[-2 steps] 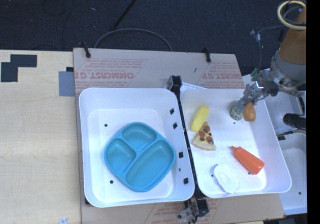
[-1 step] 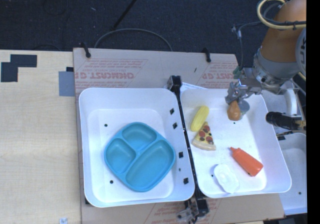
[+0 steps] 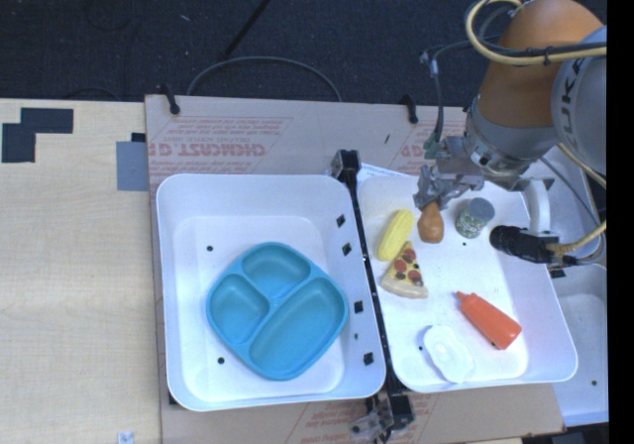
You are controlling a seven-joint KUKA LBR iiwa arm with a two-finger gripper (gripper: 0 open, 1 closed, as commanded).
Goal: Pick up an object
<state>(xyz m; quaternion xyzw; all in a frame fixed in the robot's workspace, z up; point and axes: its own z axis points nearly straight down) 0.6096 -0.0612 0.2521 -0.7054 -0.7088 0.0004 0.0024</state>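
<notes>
Closest to me in the right bin (image 3: pixel 540 358) lies a white oval pad (image 3: pixel 449 353), flat on the floor near the front wall. Just behind it and to its right is an orange bottle (image 3: pixel 488 320), on its side, with its narrow end pointing toward the back left.

In the left bin (image 3: pixel 188 234) I see one blue plate (image 3: pixel 275 308) with three compartments. It sits turned at an angle in the front half.

Further back in the right bin, near the wall between the bins, a pizza slice (image 3: pixel 405 274) lies flat, with red spots on a pale wedge. A yellow corn cob (image 3: pixel 395 233) lies just behind it, tilted, and the two nearly touch.

The piece I take as the target is the brown potato (image 3: pixel 431 225). It is small and smooth, rounded at the bottom and narrower at the top, and it stands just right of the corn cob in the back half of the bin. A small round jar (image 3: pixel 474 219) with a greyish top sits near it on the right, apart from it.

The gripper (image 3: pixel 436 196) hangs directly over the potato's top. From this angle I cannot tell whether it is spread or closed, or whether it touches the potato. Behind it the arm (image 3: pixel 535 65) rises with its orange band uppermost.
</notes>
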